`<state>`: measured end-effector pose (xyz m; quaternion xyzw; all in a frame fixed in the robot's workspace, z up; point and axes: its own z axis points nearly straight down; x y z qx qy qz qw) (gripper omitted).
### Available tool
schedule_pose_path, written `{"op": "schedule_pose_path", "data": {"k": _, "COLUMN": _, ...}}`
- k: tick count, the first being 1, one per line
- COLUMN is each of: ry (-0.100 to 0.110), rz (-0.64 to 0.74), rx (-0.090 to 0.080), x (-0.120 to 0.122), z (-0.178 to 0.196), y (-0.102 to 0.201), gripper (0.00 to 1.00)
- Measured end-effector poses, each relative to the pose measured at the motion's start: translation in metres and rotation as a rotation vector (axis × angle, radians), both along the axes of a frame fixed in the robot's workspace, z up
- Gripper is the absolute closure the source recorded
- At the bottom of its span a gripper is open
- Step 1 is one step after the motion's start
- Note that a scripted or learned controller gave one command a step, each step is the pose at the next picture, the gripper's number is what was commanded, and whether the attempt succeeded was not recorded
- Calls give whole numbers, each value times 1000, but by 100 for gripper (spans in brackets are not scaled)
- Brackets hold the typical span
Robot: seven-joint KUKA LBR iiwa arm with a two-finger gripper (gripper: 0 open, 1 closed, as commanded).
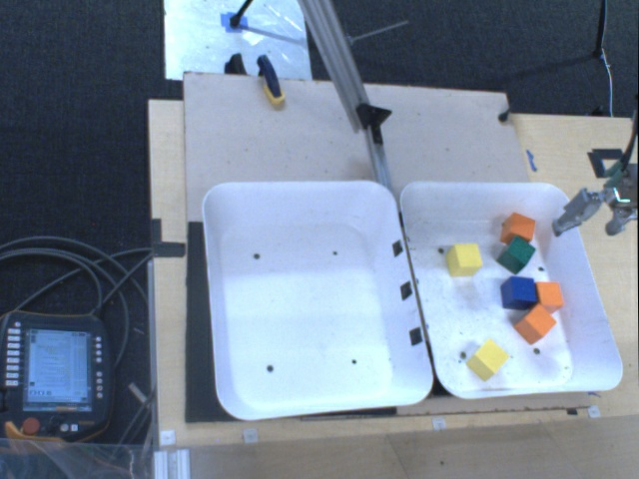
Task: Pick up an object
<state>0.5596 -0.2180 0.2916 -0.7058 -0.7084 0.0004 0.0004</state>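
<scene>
White plastic bins sit side by side on the counter (449,133). The left bin (300,203) and the right bin (589,297) nearly touch along a middle seam. In the right bin lie seven blocks: a yellow block (463,258) toward the seam, a second yellow block (488,358) near the front, an orange block (517,228) at the back touching a green block (516,255), a blue block (518,291) with a small orange block (550,294) against its right side, and another orange block (535,323) just in front of those. The claw (577,211) hangs over the right bin's far right rim, near the back orange block but apart from it; whether it is parted or closed cannot be told, and nothing is seen in it.
</scene>
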Motion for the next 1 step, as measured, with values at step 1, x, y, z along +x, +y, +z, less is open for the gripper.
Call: {"op": "schedule_pose_path", "data": {"k": 1, "ry": -3, "rz": 2, "rx": -1, "x": 1, "z": 2, "y": 0, "gripper": 0}}
